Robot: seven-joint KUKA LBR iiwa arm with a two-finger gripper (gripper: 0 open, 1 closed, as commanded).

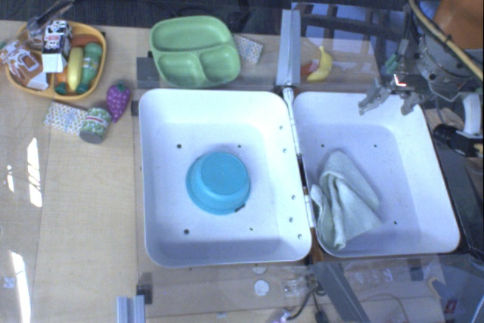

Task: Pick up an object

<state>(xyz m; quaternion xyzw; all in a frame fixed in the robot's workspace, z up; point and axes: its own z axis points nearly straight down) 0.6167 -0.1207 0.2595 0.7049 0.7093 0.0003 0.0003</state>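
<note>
A blue bowl (218,182) sits upside down in the middle of the left white bin (162,125). A crumpled pale green-grey cloth (346,198) lies in the right white bin (408,147), toward its near left side. My gripper (391,99) hangs above the far right rim of the right bin, well away from the cloth. Its two fingers (370,101) are spread apart with nothing between them.
Behind the left bin stands a green divided tray (194,51). A yellow bowl of toy food (60,60) is at the far left, with purple toy grapes (117,99) and a small can (95,125) beside it. A toy banana (321,64) lies behind the right bin.
</note>
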